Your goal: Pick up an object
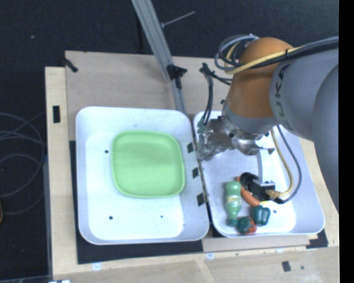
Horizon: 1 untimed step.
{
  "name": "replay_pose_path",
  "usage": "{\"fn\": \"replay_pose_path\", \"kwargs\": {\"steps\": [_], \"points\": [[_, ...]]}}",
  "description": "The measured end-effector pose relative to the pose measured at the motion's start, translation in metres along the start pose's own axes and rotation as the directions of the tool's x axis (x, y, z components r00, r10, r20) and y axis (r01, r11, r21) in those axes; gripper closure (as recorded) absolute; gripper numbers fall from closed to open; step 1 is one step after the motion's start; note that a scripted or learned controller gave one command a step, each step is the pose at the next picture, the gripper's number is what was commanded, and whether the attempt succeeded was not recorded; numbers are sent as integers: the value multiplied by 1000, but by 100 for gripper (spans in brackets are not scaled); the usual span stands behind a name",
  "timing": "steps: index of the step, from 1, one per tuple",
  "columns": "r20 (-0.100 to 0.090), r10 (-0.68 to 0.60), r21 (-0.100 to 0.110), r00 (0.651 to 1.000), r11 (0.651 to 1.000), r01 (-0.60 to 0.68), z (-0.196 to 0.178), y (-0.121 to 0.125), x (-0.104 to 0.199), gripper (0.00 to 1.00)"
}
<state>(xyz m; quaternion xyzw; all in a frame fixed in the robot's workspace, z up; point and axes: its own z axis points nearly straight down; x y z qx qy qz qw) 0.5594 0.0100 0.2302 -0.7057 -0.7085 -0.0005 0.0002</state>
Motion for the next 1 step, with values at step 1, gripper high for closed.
{"fn": "replay_pose_path", "kwargs": {"steps": [1], "points": [[0,1,-1,1000,1000,-1,-9,-8,44,100]]}}
